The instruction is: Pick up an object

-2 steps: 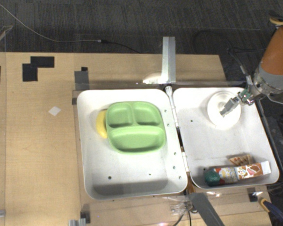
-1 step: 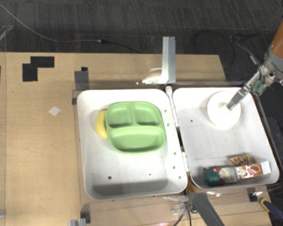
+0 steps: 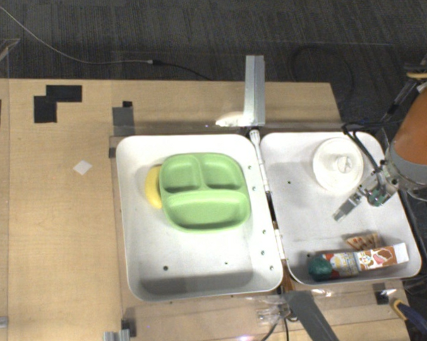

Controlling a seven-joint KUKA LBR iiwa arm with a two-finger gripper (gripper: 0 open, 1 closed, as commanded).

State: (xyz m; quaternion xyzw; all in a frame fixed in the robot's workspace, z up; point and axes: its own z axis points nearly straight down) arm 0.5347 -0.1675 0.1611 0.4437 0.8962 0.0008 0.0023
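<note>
A tube (image 3: 359,260) with a dark green cap lies on its side along the near wall of the right-hand white bin (image 3: 301,226), a small brown snack wrapper (image 3: 361,241) just behind it. Farther in, the robot arm's pincer (image 3: 351,205) hovers low over the bin floor, its grey fingers slightly parted and gripping nothing. Beyond it, near the bin's far corner, sits a round white lid-like dish (image 3: 337,164), apart from the pincer. In the left-hand white bin (image 3: 142,240), a green divided plate (image 3: 203,189) rests toward the far side, with a yellow object (image 3: 152,187), partly hidden, touching its left edge. Both bins sit on a pale wooden desk (image 3: 53,230) marked with black squares (image 3: 56,100) at its far left. A metal post (image 3: 254,91) rises behind the bins, and dark grey carpet (image 3: 193,26) crossed by thin cables lies beyond.
</note>
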